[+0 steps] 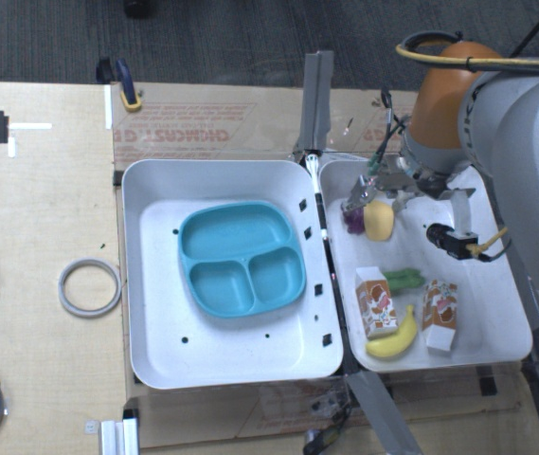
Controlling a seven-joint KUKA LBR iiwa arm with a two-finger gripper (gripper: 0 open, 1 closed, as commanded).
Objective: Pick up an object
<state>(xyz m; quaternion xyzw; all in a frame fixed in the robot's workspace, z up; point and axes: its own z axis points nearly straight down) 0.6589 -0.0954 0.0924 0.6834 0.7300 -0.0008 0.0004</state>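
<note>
Two white bins sit side by side in the camera view, and my pincer (368,200) is down in the upper left corner of the right bin (496,344). It hangs right at a pale yellow round fruit (379,222) and a small purple thing (353,219) beside it; whether it is spread or pressed together I cannot tell from this angle, and I see nothing clearly pinched. Lower in the same bin lie a banana (392,338), two small cartons (375,308) and a green item (404,278), none touched. The left bin (146,282) holds a blue divided tray (242,258). I judge the pick as barely under way: I am at an object, but nothing is lifted yet.
</note>
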